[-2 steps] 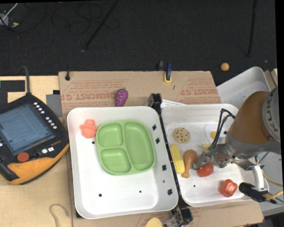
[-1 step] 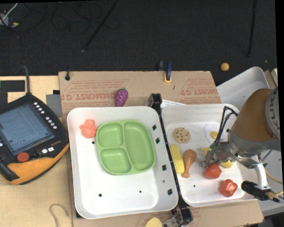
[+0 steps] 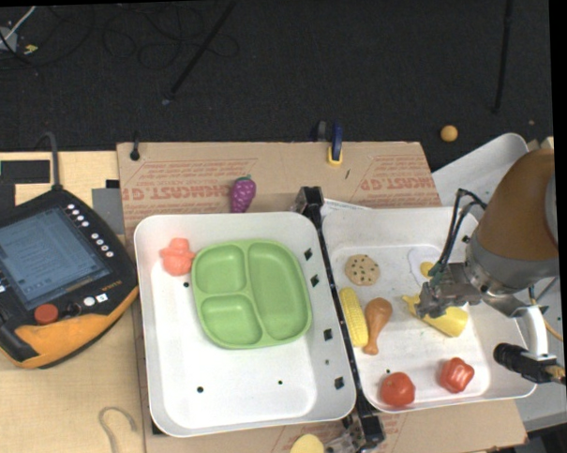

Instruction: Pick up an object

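Note:
The right bin [image 3: 396, 235] holds a cookie [image 3: 362, 269], a corn cob [image 3: 352, 315], a chicken drumstick [image 3: 375, 322], a tomato [image 3: 397, 389], a red pepper-like piece [image 3: 456, 375] and a yellow piece [image 3: 446, 321]. My gripper [image 3: 437, 300] is low in this bin, right over the yellow piece's left end. Whether it touches the piece cannot be made out. The arm's orange band [image 3: 517, 211] rises behind it at the right.
The left bin [image 3: 178, 385] carries a green divided plate [image 3: 249, 293] and a pink toy [image 3: 176, 256]. A purple grape bunch [image 3: 243, 193] lies on the cardboard behind. A teach pendant [image 3: 46, 269] sits at the left. A yellow object [image 3: 305, 449] lies in front of the bins.

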You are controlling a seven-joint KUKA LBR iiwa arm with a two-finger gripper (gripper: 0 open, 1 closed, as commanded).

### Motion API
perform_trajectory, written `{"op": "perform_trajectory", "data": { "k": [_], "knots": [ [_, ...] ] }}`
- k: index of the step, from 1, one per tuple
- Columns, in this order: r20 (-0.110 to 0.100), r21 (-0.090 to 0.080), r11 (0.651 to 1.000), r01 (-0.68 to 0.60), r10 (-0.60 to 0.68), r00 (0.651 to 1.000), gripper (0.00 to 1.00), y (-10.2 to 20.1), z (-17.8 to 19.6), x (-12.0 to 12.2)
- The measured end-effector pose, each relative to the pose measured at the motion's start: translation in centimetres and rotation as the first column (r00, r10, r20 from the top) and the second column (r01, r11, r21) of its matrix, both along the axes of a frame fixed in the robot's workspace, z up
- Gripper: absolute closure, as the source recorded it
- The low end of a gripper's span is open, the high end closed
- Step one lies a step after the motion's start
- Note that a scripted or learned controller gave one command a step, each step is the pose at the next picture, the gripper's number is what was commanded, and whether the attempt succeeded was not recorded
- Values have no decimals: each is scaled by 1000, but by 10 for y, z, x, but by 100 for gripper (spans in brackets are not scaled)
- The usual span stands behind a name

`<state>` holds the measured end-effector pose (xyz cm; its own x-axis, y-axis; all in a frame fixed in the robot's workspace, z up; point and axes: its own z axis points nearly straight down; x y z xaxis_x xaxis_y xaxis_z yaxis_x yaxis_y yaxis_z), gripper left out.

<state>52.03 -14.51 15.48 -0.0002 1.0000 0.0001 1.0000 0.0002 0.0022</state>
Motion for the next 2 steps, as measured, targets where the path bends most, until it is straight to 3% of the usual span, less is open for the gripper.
{"op": "perform_trajectory", "data": {
  "k": [1,2],
  "knots": [
    [0,0,1000,-1,1,1000,100,10,50,1],
    [-2,0,1000,0,0,1000,100,9,74,1]
  ]
}}
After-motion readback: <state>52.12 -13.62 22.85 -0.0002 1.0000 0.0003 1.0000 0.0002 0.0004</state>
